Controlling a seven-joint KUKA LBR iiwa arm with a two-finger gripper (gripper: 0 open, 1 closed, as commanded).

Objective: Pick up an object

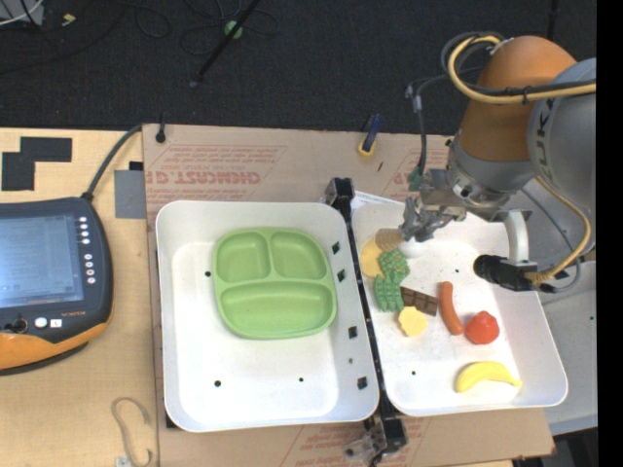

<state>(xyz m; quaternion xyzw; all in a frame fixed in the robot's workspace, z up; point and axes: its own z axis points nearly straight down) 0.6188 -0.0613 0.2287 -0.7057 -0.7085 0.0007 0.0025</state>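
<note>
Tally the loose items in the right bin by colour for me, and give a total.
Yellow: 3 (banana, a piece by the divider, a piece by the brown block)
Green: 2 (knobbly pieces and)
Red: 2 (sausage, tomato)
Brown: 1 (brown block)
Tan: 1 (piece at the gripper, at)
Total: 9

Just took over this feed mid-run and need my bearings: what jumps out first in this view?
The grey arm with its orange band reaches in from the right, its gripper low over the back of the right bin. Below it sits a scatter of toy food: green grapes, a sausage, a tomato and a banana. The left bin holds a green divided plate.
</note>
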